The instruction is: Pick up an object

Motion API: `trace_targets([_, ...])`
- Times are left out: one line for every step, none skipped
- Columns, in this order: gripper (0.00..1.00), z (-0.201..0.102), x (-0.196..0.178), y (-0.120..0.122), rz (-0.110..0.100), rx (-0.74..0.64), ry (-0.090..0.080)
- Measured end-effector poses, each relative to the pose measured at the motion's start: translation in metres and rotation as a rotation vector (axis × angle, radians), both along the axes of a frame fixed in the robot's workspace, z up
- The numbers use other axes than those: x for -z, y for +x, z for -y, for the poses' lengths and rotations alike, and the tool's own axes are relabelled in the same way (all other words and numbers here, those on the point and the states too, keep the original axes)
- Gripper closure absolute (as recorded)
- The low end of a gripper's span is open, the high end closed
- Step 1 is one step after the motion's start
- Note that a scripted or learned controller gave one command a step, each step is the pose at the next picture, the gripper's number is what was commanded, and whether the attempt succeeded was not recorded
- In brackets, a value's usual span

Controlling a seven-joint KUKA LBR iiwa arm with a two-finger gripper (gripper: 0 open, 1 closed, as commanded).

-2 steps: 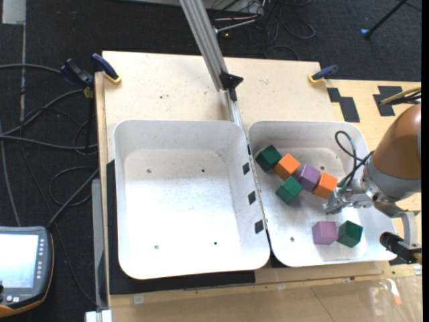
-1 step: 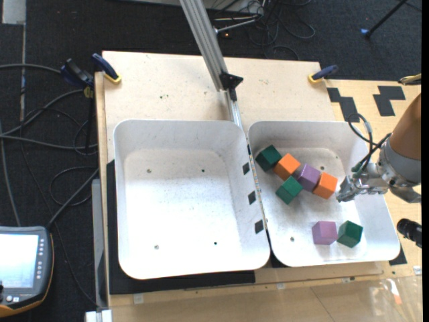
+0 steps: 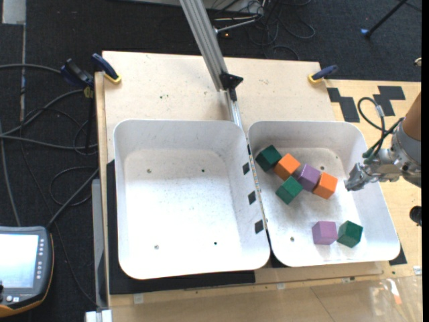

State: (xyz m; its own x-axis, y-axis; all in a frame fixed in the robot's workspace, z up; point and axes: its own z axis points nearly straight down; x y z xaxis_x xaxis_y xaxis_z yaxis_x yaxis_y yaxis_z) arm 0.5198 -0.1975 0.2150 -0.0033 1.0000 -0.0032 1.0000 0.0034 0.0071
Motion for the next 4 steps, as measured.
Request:
trace_targets([1.0, 0.0, -0.048, 0.002, 0.0, 0.0, 0.0])
trace_targets([1.0, -0.058, -0.038, 0.019, -0.006, -0.005, 0.005])
trace_targets([1.0, -0.103, -0.025, 0.041, -0.007, -0.005, 0.004])
trace_targets([1.0, -0.164, -0.022, 0.06, -0.005, -0.005, 0.004])
